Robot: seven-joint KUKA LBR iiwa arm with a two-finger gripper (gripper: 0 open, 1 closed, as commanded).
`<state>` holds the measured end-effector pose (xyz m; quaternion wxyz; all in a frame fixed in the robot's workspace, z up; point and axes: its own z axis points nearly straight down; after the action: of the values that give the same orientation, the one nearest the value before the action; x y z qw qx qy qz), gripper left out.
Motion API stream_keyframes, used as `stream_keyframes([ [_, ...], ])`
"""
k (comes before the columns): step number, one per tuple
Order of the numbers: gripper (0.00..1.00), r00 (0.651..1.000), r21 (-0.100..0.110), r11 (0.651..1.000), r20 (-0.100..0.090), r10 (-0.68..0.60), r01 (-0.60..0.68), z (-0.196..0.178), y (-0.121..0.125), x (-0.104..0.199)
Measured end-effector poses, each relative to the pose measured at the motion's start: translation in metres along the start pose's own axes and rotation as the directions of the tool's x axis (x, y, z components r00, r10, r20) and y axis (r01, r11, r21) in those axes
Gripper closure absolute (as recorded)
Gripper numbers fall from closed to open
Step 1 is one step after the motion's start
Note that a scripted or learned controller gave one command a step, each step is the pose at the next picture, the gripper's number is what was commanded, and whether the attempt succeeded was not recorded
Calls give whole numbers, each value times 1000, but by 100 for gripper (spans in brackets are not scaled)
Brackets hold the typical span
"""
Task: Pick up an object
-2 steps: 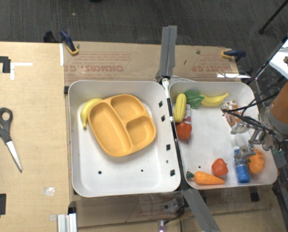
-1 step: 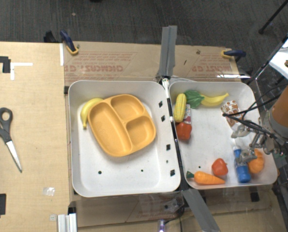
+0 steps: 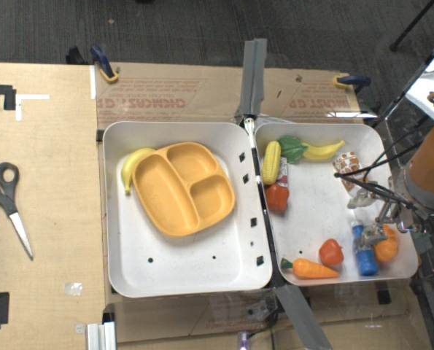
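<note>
You have the wooden bench (image 3: 41, 217) under everything, with a cardboard sheet (image 3: 173, 93) along its far side. On it sit two white bins: the left bin (image 3: 129, 268) and the right bin (image 3: 311, 210), touching along their shared wall at the middle.

In the left bin, a yellow divided plate (image 3: 184, 188) fills the centre, and a banana (image 3: 133, 165) curves against its rim at about 10 o'clock.

In the right bin, the arm (image 3: 424, 170) comes in from 3 o'clock, and the gripper (image 3: 373, 233) hangs low over the bin's 4 o'clock corner. You cannot tell from this view whether it is spread or closed, nor whether anything is caught in it. Directly below the gripper, at its 6 o'clock, lies a blue object (image 3: 366, 257), seemingly touching it or just under it. An orange fruit (image 3: 386, 248) sits just beside at the gripper's 4 o'clock. A red pepper (image 3: 331, 252) is near, at its 8 o'clock, with a carrot (image 3: 315, 269) beyond that along the near wall.

Well apart from the gripper, at the bin's 10 to 12 o'clock side, you see a corn cob (image 3: 272, 162), a green leafy vegetable (image 3: 292, 149), a second banana (image 3: 323, 150) and a red tomato (image 3: 277, 197).

Scissors (image 3: 9, 199) lie on the bench at far 9 o'clock.
</note>
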<state>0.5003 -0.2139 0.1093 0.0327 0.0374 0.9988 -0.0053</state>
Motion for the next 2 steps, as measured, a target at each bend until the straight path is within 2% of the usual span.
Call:
stream_keyframes([
  [1, 0, 998, -10, 999, -57, -35, 34, 14, 4, 21],
  [2, 0, 997, -12, 999, -59, -46, 45, 23, 4, -117],
])
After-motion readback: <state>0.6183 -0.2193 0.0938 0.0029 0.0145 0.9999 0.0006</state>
